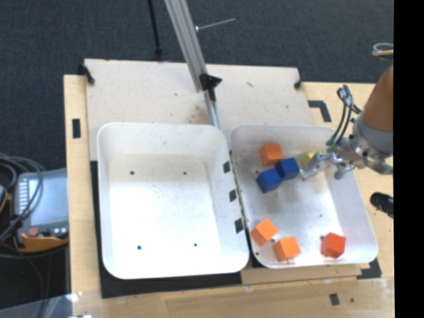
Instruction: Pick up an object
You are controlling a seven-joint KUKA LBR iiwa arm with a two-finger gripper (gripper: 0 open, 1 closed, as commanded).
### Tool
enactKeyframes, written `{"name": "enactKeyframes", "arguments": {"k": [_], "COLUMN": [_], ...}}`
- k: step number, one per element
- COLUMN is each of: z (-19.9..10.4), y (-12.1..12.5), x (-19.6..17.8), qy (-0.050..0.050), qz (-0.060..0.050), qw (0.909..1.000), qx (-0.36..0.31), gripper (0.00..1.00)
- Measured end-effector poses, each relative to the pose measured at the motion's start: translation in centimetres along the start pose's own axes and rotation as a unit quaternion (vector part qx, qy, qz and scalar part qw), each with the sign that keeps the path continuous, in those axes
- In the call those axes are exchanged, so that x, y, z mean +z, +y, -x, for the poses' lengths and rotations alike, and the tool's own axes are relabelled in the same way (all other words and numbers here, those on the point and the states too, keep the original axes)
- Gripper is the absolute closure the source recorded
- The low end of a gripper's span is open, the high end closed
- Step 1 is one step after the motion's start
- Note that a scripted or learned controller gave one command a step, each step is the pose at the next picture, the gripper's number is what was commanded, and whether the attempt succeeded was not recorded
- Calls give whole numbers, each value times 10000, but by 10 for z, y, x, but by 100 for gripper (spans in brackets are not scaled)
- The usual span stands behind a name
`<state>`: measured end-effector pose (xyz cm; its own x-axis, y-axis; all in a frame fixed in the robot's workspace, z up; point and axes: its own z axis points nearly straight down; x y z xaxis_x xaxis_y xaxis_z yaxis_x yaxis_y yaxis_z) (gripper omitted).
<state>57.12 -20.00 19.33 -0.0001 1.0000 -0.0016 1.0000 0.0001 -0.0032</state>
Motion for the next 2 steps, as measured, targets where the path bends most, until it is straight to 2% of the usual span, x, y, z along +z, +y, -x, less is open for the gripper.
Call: {"name": "enactKeyframes", "arguments": {"k": [1, 2], "z": [3, 3], "y": [-9, -7], "x": [47, 33], "qy": [0, 3], "qz": [-1, 43], "qw": [10000, 10000], "qx": [7, 24], "gripper": [0, 100]}}
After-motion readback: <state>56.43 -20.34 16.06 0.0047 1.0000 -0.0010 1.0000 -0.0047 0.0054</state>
